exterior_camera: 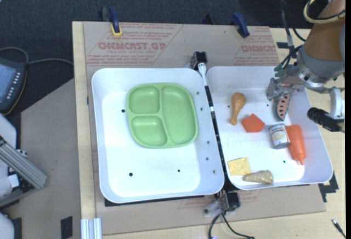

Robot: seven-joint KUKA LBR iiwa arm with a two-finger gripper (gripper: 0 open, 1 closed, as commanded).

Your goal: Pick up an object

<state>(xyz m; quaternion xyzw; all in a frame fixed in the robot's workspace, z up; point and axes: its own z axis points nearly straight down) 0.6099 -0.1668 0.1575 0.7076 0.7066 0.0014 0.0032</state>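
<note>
We've got the gripper (282, 91) low in the right bin (323, 175), touching the watermelon slice (282, 107), whose long axis runs twd us, w/ grip state unclear: can't tell.

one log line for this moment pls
arm: over right bin | gripper: at watermelon slice, grasp unconfirmed | left bin: green divided plate
</note>
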